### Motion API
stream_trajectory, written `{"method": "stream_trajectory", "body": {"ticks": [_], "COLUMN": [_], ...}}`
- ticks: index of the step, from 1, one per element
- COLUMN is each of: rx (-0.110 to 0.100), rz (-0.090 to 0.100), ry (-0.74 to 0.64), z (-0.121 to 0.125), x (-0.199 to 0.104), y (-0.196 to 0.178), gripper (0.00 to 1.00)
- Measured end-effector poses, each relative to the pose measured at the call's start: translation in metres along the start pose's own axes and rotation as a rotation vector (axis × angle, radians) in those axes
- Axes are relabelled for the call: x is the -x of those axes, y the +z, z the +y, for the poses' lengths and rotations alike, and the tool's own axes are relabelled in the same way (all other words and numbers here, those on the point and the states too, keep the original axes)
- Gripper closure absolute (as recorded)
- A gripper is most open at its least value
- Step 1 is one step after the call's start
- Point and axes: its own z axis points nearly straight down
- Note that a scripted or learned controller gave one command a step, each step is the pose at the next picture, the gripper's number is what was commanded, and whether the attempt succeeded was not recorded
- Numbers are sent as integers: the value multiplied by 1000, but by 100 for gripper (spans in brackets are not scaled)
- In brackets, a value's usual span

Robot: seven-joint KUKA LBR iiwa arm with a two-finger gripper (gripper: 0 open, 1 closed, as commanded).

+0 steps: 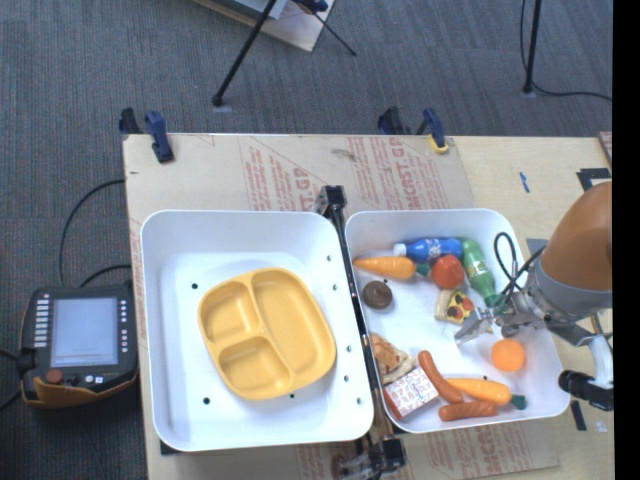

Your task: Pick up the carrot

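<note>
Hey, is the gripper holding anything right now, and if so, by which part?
Nothing is held. The gripper hangs over the right bin beside the pizza slice, apart from both carrots.

The arm (590,253) shows a rounded orange band above a grey wrist section. Thin black cables loop beside the wrist, and the gripper (478,326) below is metallic grey with slim, angular parts.
</note>
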Motion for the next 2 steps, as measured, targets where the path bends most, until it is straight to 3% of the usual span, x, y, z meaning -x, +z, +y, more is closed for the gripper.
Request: {"method": "stream_trajectory", "body": {"ticks": [1,2], "rx": [1,2], "rz": [-5,-4], "ry": [-133,-118], "z": [-48,-49], "x": [-5,-2], "y": [0,-9], "gripper": [0,100]}}
